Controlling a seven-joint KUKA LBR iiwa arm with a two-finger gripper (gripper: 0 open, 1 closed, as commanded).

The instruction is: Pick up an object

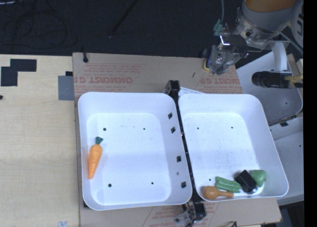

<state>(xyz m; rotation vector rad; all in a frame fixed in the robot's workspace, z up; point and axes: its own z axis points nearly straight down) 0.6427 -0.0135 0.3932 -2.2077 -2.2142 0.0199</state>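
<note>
An orange toy carrot (94,159) with a green top lies near the left wall of the left bin (126,104). In the front right corner of the right bin (225,103) lie a tan drumstick-shaped toy (216,193), a green bean pod (228,184), a black block (246,181) and a green rounded toy (258,176), bunched together. My gripper (218,64) hangs high above the cardboard behind the right bin, far from all of them, with nothing seen in it.
Both bins rest on a cardboard sheet (129,75) atop a wooden bench (34,137). A black clip row (178,137) joins the bins down the middle. A white and black fixture (272,78) stands at the right, under the arm.
</note>
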